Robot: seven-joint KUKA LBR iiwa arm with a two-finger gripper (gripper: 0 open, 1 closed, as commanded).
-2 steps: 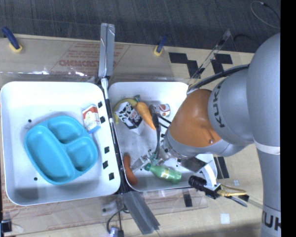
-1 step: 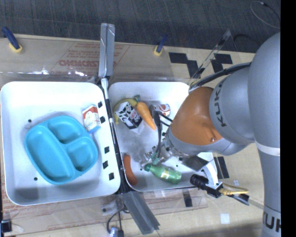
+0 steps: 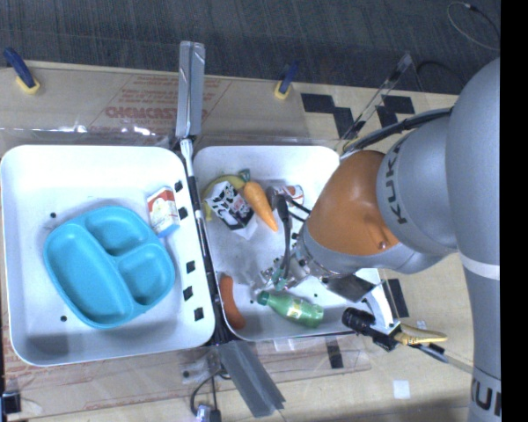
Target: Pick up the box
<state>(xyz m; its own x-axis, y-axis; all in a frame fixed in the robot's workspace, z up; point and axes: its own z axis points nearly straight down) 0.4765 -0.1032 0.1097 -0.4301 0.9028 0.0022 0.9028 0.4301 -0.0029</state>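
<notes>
While the gripper point(image 3: 278, 277) hangs low in the right-hand shallow white bin point(image 3: 321, 159), the small red-and-white cardboard box point(image 3: 163, 209) lies in the left-hand shallow white bin point(image 3: 18, 236), well apart from it. The step in hand is therefore judged to be the approach; no grasp of the box has been made. Whether the gripper is spread or pressed together cannot be told, because the grey arm with its orange band point(image 3: 356, 214) overhangs the tool and the detail below it is too small. Nothing can be seen held in it.

Next move, as judged:
- Lift the gripper above the wall between the two bins.
- Travel leftward across the divider to a position over the box.
- Descend with care: the box sits just beside the left bin's right wall and touches, or nearly touches, the rim of the blue tray, so clearance on both sides is tight.

Contents of the left bin:
- a light-blue plastic tray with three compartments point(image 3: 106, 266), with nothing visible in them;
- the box, at the tray's upper right corner.

Contents of the right bin:
- an orange carrot point(image 3: 261, 205), tilted, beside a black-and-white printed packet point(image 3: 230, 206);
- a yellow-green curved item point(image 3: 223, 183), possibly a banana, behind the packet;
- a green plastic bottle point(image 3: 292, 309) lying on its side, just below the gripper;
- a reddish-orange oblong item point(image 3: 230, 301) against the left wall, identity unclear.
</notes>
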